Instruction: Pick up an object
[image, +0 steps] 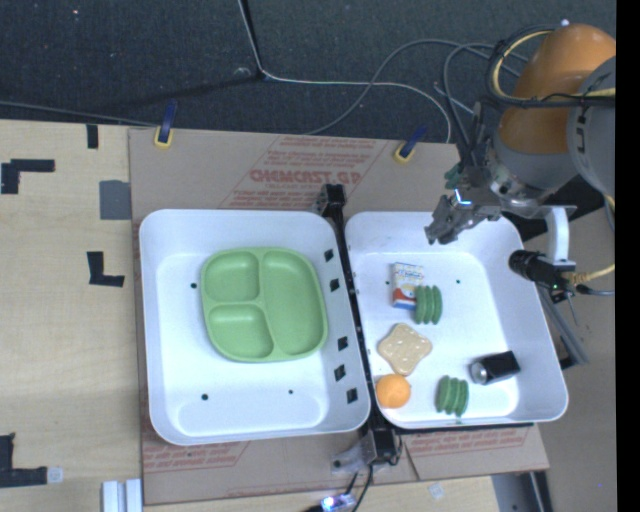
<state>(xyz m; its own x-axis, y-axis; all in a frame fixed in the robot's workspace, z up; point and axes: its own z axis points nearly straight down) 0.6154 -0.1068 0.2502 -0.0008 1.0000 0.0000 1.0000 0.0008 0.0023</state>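
Gripper (446, 226) hangs over right bin's (535, 330) far edge, grip state unclear. Green items (428, 304) and carton (405, 283) touch; double-grab or slip is likely.

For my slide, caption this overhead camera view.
Claw above the right bin of toy food; green divided plate in the left bin.

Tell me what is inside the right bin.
The right bin holds a small carton touching a green ridged piece, a cracker, an orange, a second green piece and a dark cylinder. Whatever lies beneath them is covered.
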